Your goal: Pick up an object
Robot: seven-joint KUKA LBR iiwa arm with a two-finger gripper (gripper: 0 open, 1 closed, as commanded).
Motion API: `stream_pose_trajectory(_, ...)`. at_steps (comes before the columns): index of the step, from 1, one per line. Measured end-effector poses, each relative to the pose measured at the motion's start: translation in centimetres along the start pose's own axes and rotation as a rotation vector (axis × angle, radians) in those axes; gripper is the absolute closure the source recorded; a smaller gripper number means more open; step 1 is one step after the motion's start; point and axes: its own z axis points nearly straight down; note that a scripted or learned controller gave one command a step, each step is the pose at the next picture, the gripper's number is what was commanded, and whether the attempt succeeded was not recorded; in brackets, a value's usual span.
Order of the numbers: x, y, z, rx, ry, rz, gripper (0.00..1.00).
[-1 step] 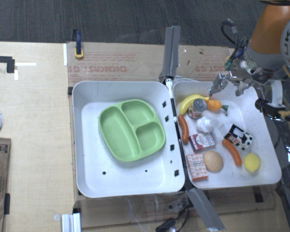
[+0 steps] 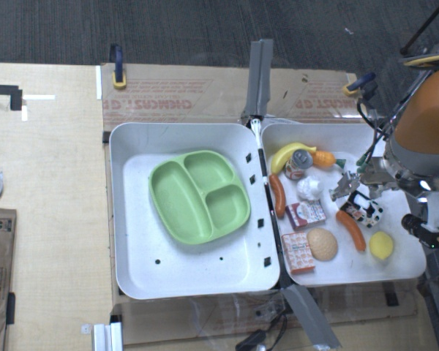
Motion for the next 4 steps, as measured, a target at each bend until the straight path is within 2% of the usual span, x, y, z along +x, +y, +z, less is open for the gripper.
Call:
stream_pose_trajectory(1,0.0,3.1,4.3,-0.003,-0.001,-0.057,0.00)
stream_pose_trajectory(2,-2.0,-3.1,4.4,-0.003,0.000,-0.349,0.00)
stream_pose_trajectory(3,4.6,-6.8,4.4,-0.003,0.000,-0.473,0.00)
stream_pose_trajectory(4,4.5,-6.4,3.4,-0.009,-0.001,-0.471,1.00)
